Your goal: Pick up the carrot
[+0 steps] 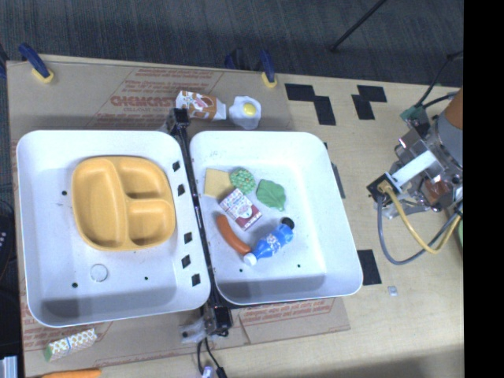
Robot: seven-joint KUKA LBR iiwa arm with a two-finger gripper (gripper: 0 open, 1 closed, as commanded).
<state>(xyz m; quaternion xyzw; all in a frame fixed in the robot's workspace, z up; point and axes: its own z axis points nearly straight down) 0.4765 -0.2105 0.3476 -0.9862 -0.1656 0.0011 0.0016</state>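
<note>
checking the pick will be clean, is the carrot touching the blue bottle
Touching. The camera view shows the carrot's lower end meeting the white cap end of the blue bottle in the right bin, with no white floor between them.

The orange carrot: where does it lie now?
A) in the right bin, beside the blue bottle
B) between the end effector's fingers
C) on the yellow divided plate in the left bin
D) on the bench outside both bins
A: the orange carrot lies in the right white bin, its lower end next to the blue bottle.
</note>
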